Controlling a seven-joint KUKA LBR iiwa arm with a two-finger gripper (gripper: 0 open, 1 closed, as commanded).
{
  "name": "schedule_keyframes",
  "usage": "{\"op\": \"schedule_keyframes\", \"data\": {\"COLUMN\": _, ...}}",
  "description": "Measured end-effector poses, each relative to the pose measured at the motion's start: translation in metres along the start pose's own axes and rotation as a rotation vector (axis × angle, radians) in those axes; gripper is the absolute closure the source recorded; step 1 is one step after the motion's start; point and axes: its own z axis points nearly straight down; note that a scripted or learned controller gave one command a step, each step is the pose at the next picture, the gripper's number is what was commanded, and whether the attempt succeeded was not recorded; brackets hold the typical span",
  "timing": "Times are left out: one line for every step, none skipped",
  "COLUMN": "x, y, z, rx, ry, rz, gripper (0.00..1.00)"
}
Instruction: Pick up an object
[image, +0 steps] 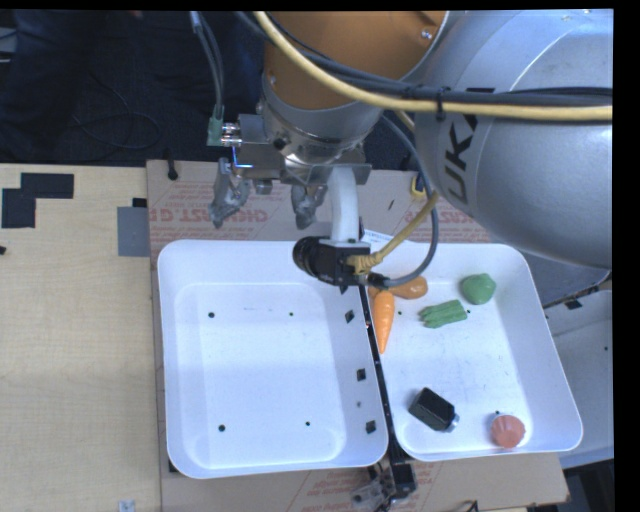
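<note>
**Claw above the bins, nothing lifted yet**

The things on offer all lie in the right-hand white bin (560, 400). A long orange carrot-shaped toy (382, 318) rests against the divider at the bin's far left, with a small rounded orange piece (410, 289) just beside its top. To the right sit a green pod-shaped toy (442, 314) and a rounder green lump (478, 289), close together. Nearer the camera lie a small black block (433, 409) and, at the near right corner, a round reddish-orange ball (508, 430).

A black cylindrical part with a yellow cable (322, 259) hangs over the far end of the divider, close above the carrot toy.

The claw (268, 203) is released, its two grey fingers (231, 199) spread apart with nothing between them. It hovers beyond the far rim of the left-hand white bin (180, 370), over the cardboard-covered surface (190, 210).

By my reading the pick is not yet done: no object is gripped, and the claw must reach into the right bin, clench and lift.
</note>
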Motion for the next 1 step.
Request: {"op": "schedule_keyframes", "data": {"x": -0.0024, "y": 0.0012, "z": -0.0040, "rx": 0.010, "ry": -0.006, "rz": 0.004, "gripper": 1.00}}
